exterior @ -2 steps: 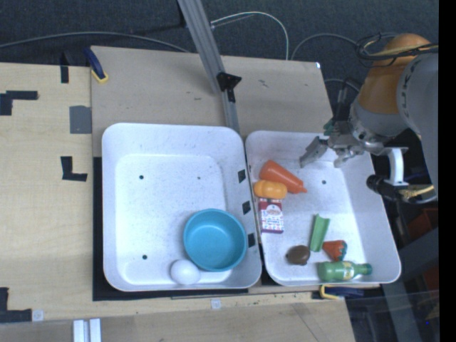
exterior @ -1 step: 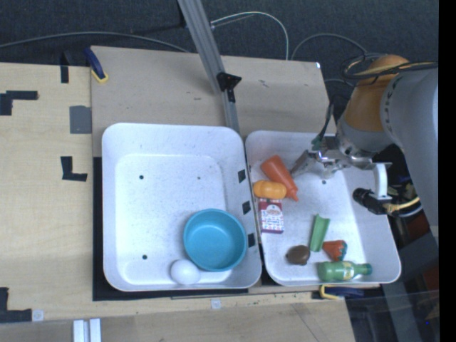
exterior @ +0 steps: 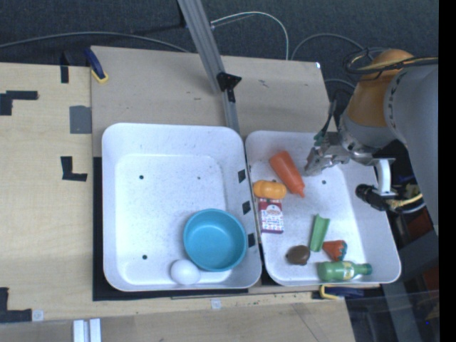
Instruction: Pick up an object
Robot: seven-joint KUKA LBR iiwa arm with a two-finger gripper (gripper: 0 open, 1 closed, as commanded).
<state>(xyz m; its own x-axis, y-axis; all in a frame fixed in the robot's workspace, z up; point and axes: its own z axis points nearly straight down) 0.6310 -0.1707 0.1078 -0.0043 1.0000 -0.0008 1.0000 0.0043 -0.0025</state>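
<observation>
My gripper (exterior: 315, 164) hangs over the upper part of the right bin (exterior: 370, 226), just right of an orange carrot (exterior: 286, 173) that lies slanted. Nothing shows between its fingers. Below the carrot lie a small orange-yellow fruit (exterior: 269, 189) and a red and white carton (exterior: 271, 215). Lower in the same bin are a green stick-shaped piece (exterior: 318, 231), a brown lump (exterior: 298, 254), a small red piece (exterior: 334, 249) and a green bottle (exterior: 343, 270) on its side.
The left bin (exterior: 142, 155) holds a blue bowl (exterior: 214, 239) and a white ball (exterior: 184, 271) near its front edge. A grey pole (exterior: 206, 41) slants down to the bins' back edge. Cables (exterior: 271, 27) lie behind the bench.
</observation>
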